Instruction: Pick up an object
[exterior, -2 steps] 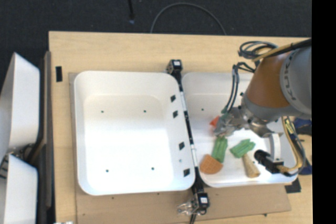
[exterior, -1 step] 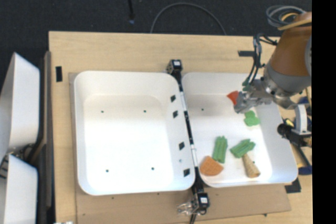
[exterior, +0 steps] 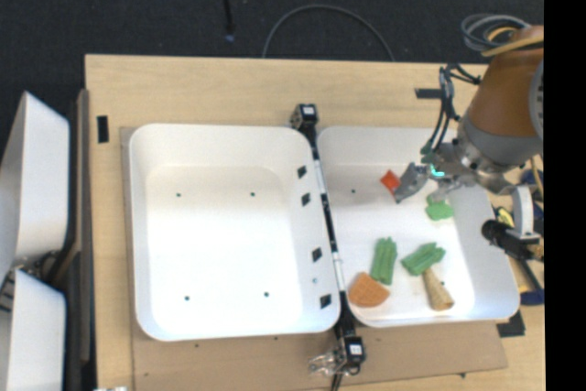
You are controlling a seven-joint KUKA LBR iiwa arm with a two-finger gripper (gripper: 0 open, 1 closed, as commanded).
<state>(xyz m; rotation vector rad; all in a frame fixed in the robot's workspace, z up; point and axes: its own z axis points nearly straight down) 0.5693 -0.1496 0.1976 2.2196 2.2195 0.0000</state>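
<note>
Camera view: red block (exterior: pixel 389 182) touching claw (exterior: pixel 414 182), claw's opening impossible to tell.

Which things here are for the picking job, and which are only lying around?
For the job: gripper; red block; small green piece; ridged green piece; green-topped wooden piece; orange piece; right bin.
Lying about: left bin; black cable.

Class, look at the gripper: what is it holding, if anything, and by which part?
It cannot be told. The gripper sits beside a red block, but no object visibly sits between its fingers.
</note>
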